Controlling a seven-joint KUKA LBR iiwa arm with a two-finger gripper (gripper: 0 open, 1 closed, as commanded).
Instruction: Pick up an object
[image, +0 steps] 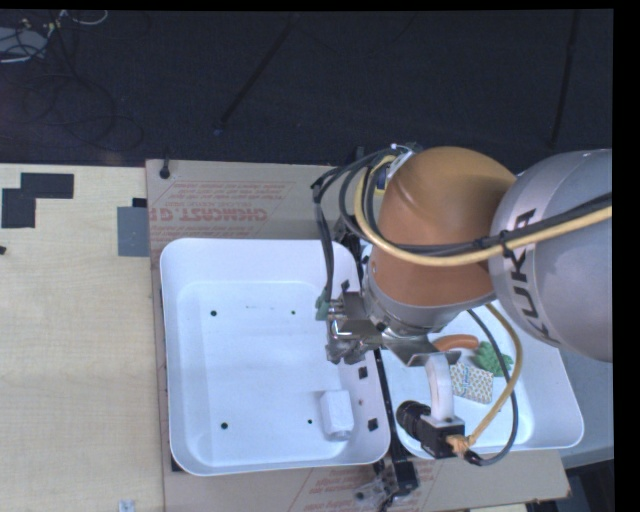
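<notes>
A small white block (336, 412) lies near the front right corner of the left bin (180, 330). My gripper (347, 345) hangs over the left bin's right edge, just behind that block and apart from it. The big orange and grey wrist hides much of the right bin (560, 420). Beside the wrist in the right bin I see an orange piece (461, 343), a green item (491, 357) and a small patterned packet (470, 383).
The bins stand on a cardboard sheet (240, 200) on a pale wooden bench (70, 350). Dark patches (130, 230) mark the bench at the back left. Cables loop around the wrist.
</notes>
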